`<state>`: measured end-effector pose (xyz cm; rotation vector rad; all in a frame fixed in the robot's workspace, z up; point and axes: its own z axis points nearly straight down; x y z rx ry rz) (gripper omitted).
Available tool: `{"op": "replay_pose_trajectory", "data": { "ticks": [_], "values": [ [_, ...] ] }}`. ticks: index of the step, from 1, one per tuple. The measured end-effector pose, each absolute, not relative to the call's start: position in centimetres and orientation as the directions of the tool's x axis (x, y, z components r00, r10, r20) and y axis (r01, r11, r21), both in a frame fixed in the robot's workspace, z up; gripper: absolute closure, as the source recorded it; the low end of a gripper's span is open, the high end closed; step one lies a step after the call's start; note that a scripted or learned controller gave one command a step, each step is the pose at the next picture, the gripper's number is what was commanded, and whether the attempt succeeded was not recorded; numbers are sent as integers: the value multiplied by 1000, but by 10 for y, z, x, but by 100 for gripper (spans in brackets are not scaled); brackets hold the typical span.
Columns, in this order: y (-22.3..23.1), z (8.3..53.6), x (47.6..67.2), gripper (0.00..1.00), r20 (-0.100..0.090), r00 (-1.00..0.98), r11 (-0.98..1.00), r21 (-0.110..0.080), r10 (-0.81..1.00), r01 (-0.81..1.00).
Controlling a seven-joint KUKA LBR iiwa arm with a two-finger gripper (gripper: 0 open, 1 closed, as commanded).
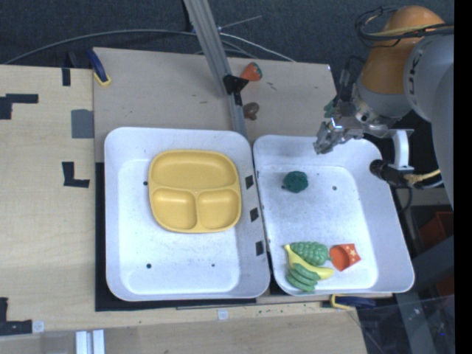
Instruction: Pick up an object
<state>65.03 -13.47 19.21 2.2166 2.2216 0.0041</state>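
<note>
Nothing is picked up yet — the whole job is ahead, by my reckoning. The gripper (325, 144) hangs over the far rim of the right bin (383, 198), with nothing between its tips that I can see; whether the jaws are open or closed I cannot tell from here. The nearest candidate is a small dark green lump (296, 181), rounded and knobbly, lying alone near the bin's far end. A cluster of toy food (316, 262) — green, yellow, red — sits in the near corner. The left bin (118, 220) holds a yellow divided tray (195, 190)
</note>
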Motion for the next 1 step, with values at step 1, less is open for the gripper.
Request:
{"op": "replay_pose_trajectory", "data": {
  "ticks": [1],
  "values": [
    [-134, 206, 651, 100, 0, -2, 2, 1, 1000, 1000]
  ]
}}
